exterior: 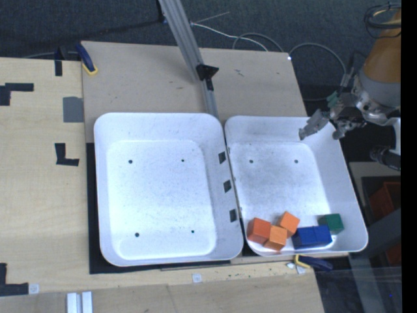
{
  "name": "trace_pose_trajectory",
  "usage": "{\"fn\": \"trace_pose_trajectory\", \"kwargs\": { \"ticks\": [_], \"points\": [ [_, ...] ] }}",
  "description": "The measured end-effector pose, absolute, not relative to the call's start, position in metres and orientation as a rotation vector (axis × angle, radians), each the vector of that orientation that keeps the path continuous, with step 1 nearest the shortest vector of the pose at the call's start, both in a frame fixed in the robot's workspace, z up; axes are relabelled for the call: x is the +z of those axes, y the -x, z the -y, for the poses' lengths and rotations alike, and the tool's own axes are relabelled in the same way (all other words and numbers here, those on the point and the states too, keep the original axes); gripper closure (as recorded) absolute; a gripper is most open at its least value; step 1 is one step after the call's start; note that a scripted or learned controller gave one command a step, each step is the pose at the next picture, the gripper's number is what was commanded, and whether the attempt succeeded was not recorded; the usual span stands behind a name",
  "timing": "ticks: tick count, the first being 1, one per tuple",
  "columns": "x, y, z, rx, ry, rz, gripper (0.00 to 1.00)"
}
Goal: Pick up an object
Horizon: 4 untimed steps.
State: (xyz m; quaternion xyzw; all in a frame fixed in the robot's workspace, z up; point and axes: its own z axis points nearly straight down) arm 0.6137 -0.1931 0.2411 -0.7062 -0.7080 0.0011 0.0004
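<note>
You're looking at a robotics lab: a taped plywood bench (39, 194) bearing two white bins (104, 175), loose cables (260, 41) at the far edge, dark carpet (78, 8) beyond.

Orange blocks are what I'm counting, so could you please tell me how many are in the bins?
3, clustered at the right bin's near edge: one leftmost, one upper right, one between them, lower. Others may hide beneath.

White bins (163, 126) glossy plastic, speckled; bench (39, 194) pale matt wood.
</note>
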Motion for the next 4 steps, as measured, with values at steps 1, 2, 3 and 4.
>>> {"fn": "trace_pose_trajectory", "kwargs": {
  "ticks": [1,2,3,4],
  "points": [
    [0.251,-0.614,0.192,0.004,2.217,2.226,1.00],
    [0.276,-0.660,0.126,-0.006,2.213,2.233,1.00],
    [0.291,-0.675,0.045,-0.004,2.211,2.231,1.00],
    [0.285,-0.672,-0.049,0.000,2.209,2.229,1.00]
  ]
}}
